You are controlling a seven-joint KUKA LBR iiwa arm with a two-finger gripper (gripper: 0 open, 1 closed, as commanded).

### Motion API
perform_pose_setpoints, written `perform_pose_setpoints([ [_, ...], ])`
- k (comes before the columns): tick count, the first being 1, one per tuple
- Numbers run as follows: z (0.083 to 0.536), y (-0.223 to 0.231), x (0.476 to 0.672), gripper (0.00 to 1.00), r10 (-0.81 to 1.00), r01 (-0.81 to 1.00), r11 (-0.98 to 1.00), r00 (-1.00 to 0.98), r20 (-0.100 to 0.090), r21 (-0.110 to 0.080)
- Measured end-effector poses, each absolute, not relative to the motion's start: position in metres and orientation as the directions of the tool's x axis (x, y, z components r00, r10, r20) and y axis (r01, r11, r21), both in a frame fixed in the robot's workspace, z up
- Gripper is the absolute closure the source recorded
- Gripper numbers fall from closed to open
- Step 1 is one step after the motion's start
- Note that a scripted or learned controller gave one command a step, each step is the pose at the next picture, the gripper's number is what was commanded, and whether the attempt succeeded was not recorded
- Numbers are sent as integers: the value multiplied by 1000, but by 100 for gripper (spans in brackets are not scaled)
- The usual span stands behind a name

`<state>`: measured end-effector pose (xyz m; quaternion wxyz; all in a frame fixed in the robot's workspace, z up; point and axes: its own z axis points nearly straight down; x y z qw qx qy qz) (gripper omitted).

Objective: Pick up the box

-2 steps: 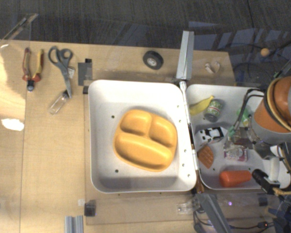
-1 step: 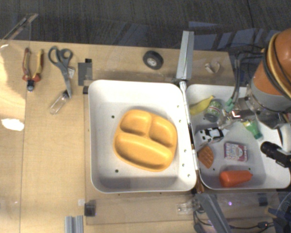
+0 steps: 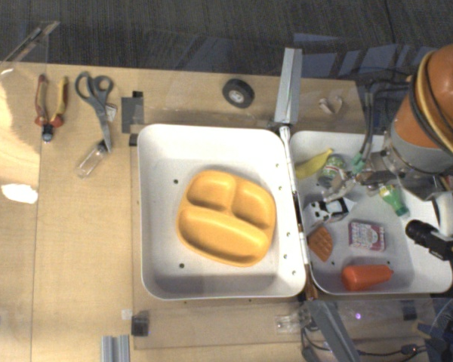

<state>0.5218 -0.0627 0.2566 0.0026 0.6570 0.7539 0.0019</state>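
The box [image 3: 366,235] is small, flat and pink-purple with a pale label, and it lies in the middle of the right bin [image 3: 430,281]. My gripper [image 3: 365,173] hangs from the grey and orange arm [image 3: 438,104] over the far part of that bin. It is above and beyond the box, among the items there and apart from the box. Nothing can be seen held in it.
Around the box lie a red-orange object [image 3: 366,276], a brown waffle-like piece [image 3: 322,242], a black-and-white item [image 3: 326,208], a green bottle [image 3: 392,200], a can [image 3: 332,174] and a yellow banana [image 3: 315,163]. A large yellow loaf-shaped object [image 3: 226,216] sits in the left bin [image 3: 158,202]. Scissors [image 3: 98,100] and pliers [image 3: 49,105] rest on the bench.
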Motion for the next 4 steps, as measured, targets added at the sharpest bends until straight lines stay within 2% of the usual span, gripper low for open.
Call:
perform_pose_setpoints([
  [1,198,-128,488,0,1000,1000,29,-29,-1,3],
  [2,100,-130,508,0,1000,999,-31,31,-5,23],
  [3,95,-151,516,0,997,997,-72,72,-1,25],
  [4,108,-154,519,100,998,997,-68,69,-11,39],
])
